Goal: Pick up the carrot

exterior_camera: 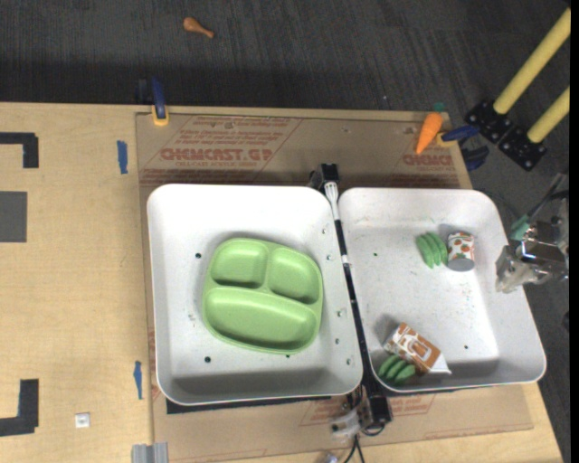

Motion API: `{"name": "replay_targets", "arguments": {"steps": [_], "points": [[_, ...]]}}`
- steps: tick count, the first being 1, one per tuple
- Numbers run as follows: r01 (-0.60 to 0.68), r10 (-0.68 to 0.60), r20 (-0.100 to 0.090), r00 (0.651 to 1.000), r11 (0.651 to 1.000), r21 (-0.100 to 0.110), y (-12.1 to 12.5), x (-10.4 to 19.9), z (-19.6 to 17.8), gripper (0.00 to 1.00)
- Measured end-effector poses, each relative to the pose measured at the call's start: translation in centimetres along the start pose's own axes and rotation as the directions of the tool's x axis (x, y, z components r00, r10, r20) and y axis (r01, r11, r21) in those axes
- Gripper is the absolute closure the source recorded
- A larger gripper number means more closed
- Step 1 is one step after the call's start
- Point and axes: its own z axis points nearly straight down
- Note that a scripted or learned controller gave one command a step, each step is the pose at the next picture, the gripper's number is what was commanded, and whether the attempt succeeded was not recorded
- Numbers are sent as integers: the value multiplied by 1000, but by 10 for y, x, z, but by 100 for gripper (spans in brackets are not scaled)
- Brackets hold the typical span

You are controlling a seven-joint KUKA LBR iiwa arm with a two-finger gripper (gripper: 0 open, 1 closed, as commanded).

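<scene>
The carrot lies on the surface outside both bins, near the surface's far edge and just beyond the far right corner of the right bin. It is orange with a small green top, tilted so the green end points away from the bins. A blue clamp sits just beside it on the right.

The claw is at the right edge of the right bin, about halfway along that rim, over or just outside the wall. It is a pale metallic shape partly cut off by the picture's edge, and I cannot tell whether it is spread or closed; nothing is seen in its grip. It is well apart from the carrot.

Inside the right bin, a green ribbed piece lies near the far wall, touching a small can with a red and white label. Near the bin's near wall, an orange and white packet rests partly over another green piece.

The left bin holds a light green divided plate, roughly in the middle, with two small compartments on the far side and one long one on the near side.

Two yellow bars on black mounts slant in at the far right corner. A small orange object lies on the dark floor beyond the surface.
</scene>
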Motion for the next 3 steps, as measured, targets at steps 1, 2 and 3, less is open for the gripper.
{"name": "replay_targets", "arguments": {"steps": [1,2,3], "points": [[1,-1,1,1000,1000,-1,1,0,-10,100],[428,-428,4,904,904,-5,31,80,-8,100],[431,-431,2,902,902,-2,-7,110,64,100]]}}
